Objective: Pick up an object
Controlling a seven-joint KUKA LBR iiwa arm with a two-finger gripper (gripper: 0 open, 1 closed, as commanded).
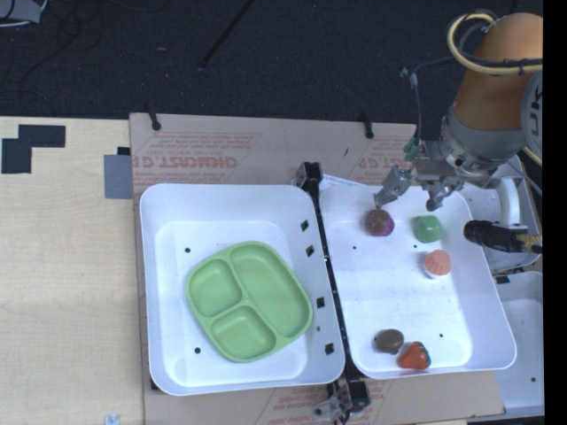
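The table (62, 308) is pale wood, filling the left and lower left of the frame, with dark grey and black patches near its upper left edge. A brown cardboard sheet (230, 153) printed with red lettering lies on it under 2 white bins. Behind the table, the top of the frame is dark floor with loose cables.

The left bin (164, 211) sits at centre left and carries a green divided plate (248, 301) with 3 compartments, lying flat toward the lower middle of that bin. Black clips run down the seam where the 2 bins meet.

The right bin (478, 326) holds 5 small items: a purple ball (380, 223) near the upper left, a green block (428, 228) just right of it, a pink shell-shaped piece (437, 263) below the green block, and at the lower edge a brown lump (388, 341) just beside a red piece (414, 356).

The arm enters from the upper right. Its hand (413, 195) hangs over the upper edge of the right bin, fingers spread apart, with nothing between them. 1 fingertip stands just above the purple ball, the other just above the green block.
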